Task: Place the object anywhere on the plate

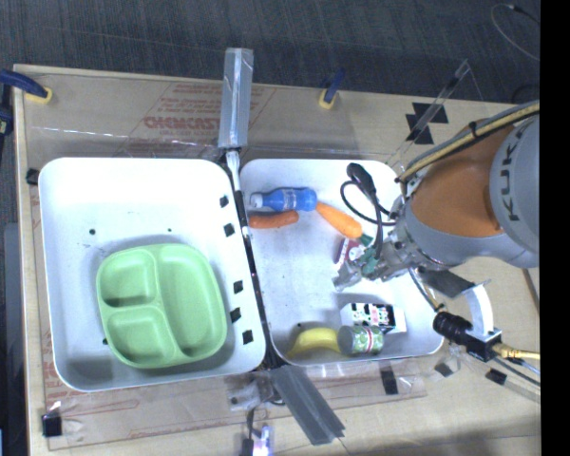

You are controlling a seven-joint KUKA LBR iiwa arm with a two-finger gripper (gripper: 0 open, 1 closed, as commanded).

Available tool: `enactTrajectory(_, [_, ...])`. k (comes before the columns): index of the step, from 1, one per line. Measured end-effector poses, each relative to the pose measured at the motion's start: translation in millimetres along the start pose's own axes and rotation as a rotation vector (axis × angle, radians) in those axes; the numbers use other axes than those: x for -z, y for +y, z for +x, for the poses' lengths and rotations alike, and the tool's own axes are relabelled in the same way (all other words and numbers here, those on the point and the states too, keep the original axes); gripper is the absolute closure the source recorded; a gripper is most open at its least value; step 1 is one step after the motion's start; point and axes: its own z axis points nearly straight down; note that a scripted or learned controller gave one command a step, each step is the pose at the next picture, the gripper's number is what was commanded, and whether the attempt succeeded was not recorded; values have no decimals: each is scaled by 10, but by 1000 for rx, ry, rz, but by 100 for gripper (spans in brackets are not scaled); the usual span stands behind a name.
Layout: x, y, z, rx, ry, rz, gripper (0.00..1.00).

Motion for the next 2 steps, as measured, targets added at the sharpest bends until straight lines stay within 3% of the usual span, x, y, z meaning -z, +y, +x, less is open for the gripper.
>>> enactTrajectory(1, [110,454,517,120,-1,1,100])
enactTrajectory(2, [-169,834,1337,-439,-2,4,100])
